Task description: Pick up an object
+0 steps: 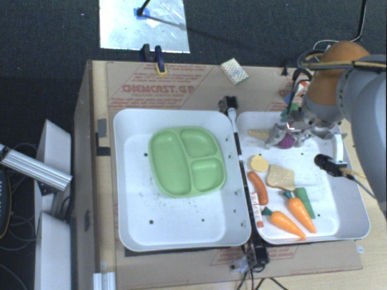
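Clearly low in the right bin (354, 222), the gripper (289, 135) hangs over a purple object (286, 141), though I cannot tell how its jaws stand, so an off-centre closing could knock it away ungrasped.

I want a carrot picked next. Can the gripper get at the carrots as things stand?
Probably yes. The two carrots lie uncovered at the right bin's near end, and the gripper works above that same bin.
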Robot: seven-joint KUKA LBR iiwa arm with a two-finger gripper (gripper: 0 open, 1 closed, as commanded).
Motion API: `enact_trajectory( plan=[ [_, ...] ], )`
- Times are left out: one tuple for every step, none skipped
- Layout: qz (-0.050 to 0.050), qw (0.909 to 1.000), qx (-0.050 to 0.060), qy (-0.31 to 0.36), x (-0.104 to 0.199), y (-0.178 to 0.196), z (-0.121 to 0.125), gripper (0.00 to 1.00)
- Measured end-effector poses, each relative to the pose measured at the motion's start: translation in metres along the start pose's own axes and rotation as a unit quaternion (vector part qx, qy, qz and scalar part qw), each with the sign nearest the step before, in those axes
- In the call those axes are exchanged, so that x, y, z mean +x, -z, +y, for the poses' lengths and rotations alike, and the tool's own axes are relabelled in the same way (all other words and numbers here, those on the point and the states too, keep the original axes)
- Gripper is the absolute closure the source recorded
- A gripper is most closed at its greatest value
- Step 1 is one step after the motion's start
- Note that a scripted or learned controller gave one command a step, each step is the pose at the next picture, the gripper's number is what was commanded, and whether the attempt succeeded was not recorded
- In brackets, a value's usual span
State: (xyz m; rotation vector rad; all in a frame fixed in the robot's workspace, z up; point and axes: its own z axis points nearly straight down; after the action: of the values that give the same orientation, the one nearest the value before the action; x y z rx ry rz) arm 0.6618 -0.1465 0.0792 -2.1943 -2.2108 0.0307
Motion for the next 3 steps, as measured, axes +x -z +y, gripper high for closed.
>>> enact_trajectory(
  plan=[
    [0.0, 1.0, 0.002, 0.001, 0.0, 0.01, -0.001, 1.0],
    [-0.003, 0.9998, -0.02, -0.001, 0.045, 0.122, -0.021, 1.0],
    [-0.002, 0.9998, -0.018, -0.001, 0.08, 0.168, -0.032, 1.0]
  ],
)
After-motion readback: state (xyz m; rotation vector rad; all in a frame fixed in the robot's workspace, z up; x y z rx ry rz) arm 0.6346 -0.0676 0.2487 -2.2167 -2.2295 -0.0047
